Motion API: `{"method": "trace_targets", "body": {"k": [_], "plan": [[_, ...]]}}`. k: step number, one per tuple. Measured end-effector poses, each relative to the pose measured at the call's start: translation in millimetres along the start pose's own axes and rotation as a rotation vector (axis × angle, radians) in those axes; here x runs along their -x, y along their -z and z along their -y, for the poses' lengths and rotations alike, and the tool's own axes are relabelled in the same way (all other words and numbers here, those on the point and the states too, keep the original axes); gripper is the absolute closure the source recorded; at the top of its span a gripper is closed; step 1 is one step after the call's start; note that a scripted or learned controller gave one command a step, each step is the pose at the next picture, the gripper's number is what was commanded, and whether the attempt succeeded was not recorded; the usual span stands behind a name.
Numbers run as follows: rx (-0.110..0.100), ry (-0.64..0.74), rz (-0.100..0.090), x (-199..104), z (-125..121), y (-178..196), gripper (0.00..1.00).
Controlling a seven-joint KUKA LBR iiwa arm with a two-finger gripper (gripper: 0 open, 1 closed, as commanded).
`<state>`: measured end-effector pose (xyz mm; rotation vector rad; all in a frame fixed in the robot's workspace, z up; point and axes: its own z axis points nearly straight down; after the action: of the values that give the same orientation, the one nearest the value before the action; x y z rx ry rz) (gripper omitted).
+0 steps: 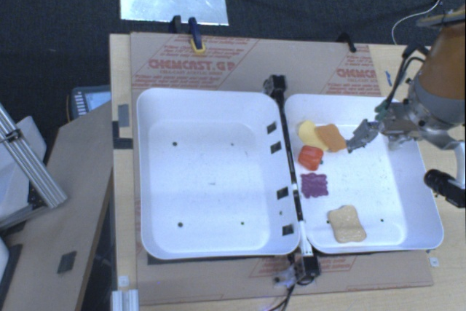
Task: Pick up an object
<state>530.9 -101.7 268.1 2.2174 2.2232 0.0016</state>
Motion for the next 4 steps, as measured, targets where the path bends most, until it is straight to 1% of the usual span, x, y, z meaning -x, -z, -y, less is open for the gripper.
{"method": "trace_targets", "body": {"k": [1,2,3,4], "plan": [[0.003,0.002,0.000,0,-1,11,1.00],[0.008,0.012,-0.003,-90,11,75,1.00],[0.002,0.013,-0.005,-189,23,93,1.00],[0.011,0.008,-0.006,-236,41,197,1.00]]}}
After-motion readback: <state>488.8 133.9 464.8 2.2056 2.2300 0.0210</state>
